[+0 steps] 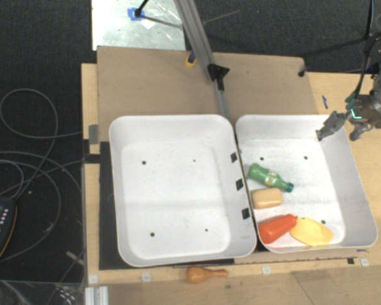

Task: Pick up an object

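Note:
Several small objects lie in the right bin [305, 127] along its left and front sides: a green bottle [270, 177] on its side, a tan block [267, 198], a red piece [277, 227] and a yellow piece [311, 231]. My gripper [338, 133] hovers over the bin's far right corner, well away from all of them. It is open, its two fingers spread with nothing between them.
The left bin [171, 189] adjoins the right one, joined by black clips [239, 184]. A slanted metal pole [200, 40] comes down to the back edge between the bins. A brown pear-shaped object [203, 273] lies on the bench in front of the bins.

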